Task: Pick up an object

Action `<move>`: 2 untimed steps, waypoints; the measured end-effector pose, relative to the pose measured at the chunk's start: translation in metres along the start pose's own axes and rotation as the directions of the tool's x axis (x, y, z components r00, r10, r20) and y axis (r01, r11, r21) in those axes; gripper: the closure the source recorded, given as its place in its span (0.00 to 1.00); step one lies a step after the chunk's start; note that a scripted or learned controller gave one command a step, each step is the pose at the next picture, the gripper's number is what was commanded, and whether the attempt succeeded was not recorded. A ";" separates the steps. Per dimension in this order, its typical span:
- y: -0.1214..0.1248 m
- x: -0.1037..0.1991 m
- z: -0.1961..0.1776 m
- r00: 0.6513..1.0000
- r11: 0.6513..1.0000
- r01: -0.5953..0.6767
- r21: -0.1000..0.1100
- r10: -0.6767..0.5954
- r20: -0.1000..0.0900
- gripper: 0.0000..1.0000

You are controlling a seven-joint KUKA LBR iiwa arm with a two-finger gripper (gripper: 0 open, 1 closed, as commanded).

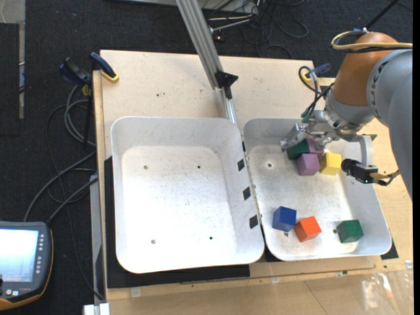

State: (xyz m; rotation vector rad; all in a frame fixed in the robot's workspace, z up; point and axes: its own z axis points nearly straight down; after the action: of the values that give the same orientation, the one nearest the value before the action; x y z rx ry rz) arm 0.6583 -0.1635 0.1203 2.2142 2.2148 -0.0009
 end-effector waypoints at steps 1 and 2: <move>0.002 0.001 -0.013 1.000 1.000 0.000 -0.006 0.000 -0.002 1.00; 0.005 0.002 -0.078 1.000 1.000 0.002 -0.002 -0.002 -0.005 1.00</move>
State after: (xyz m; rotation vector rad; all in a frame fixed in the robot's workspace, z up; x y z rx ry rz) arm 0.6629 -0.1607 0.1987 2.2136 2.2188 0.0072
